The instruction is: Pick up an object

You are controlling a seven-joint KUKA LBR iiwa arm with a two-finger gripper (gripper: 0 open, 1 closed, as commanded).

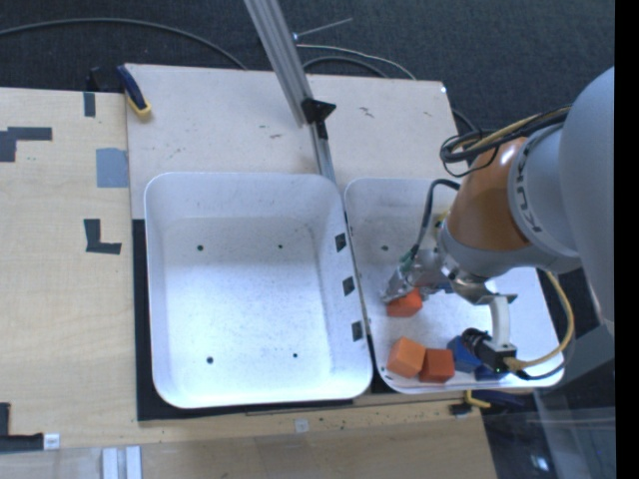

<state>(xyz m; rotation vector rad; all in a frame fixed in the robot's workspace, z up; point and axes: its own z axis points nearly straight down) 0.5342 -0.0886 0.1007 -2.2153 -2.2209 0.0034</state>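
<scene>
Here the tool point(404, 289) touches a small orange object point(404, 305) (rounded, reddish).

Single fixed camera, mounted above the bench point(230, 118), looking down at a slant. Frames both white bins side by side: left bin point(160, 267) fully in view, right bin point(384, 203) partly covered by the arm point(539, 198) reaching in from the right edge. Mid-range; bench top and dark floor beyond it visible.
</scene>
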